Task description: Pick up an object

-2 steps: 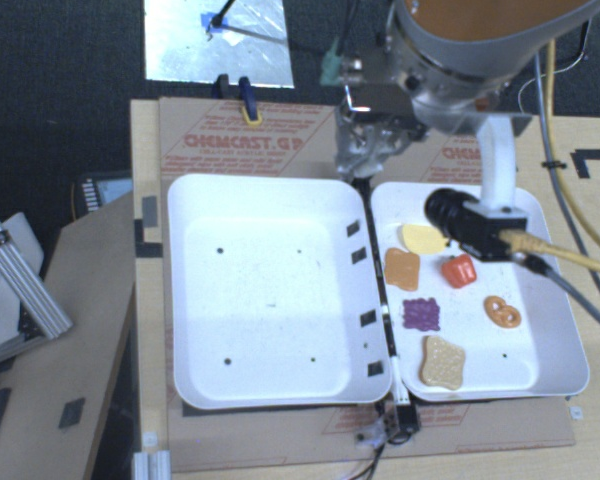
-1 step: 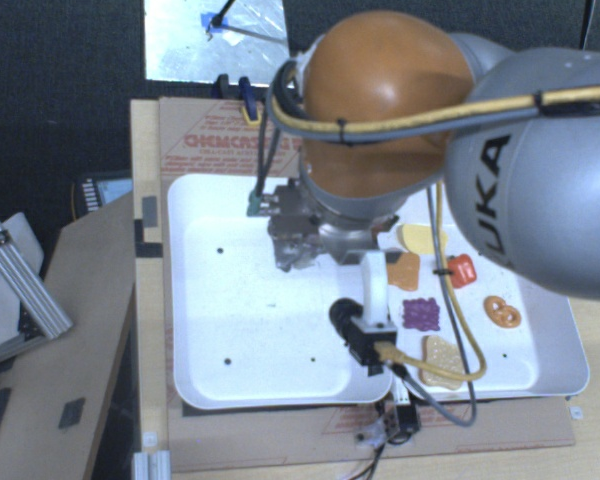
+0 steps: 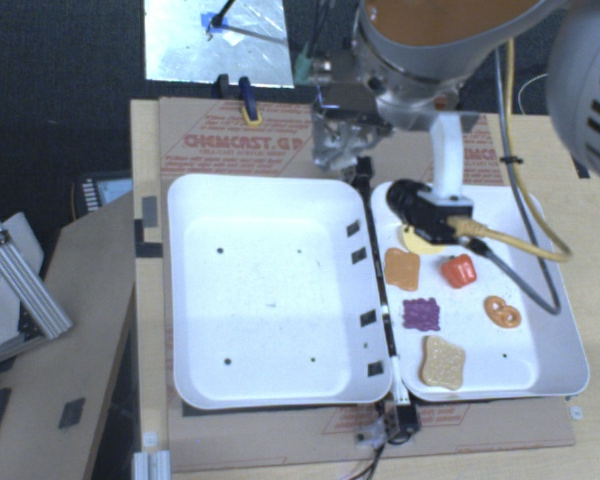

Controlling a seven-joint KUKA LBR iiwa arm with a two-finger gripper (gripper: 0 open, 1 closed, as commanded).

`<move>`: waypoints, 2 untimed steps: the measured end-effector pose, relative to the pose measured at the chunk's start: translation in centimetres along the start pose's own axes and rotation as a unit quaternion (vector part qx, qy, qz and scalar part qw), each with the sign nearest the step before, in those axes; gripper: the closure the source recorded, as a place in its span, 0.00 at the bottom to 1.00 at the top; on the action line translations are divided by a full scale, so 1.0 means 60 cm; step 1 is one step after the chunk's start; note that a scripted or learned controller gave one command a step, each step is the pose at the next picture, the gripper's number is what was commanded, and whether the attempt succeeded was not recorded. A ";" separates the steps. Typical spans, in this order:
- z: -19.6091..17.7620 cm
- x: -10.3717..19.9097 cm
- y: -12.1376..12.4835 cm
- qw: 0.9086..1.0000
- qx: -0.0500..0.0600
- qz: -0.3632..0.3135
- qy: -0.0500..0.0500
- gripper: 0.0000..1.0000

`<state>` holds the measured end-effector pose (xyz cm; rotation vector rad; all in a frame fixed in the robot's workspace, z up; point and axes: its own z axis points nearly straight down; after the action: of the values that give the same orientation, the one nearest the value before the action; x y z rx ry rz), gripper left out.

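Hand (image 3: 352,161) near right bin (image 3: 545,360), pepper (image 3: 460,270), pretzel (image 3: 501,312) inside

A blue-and-yellow clamp (image 3: 248,101) sits at the lettered cardboard sheet's (image 3: 195,120) far edge

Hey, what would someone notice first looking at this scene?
The big grey arm with its orange band looms over the bins' far edge. The right bin holds bright toy foods: a red pepper, a purple piece, a pretzel and a toast slice.
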<state>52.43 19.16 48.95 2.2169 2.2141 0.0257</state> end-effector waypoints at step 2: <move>-0.095 0.072 -0.016 1.000 0.007 -0.004 -0.001 1.00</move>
<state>51.40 23.48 54.67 2.2132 2.2287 0.0085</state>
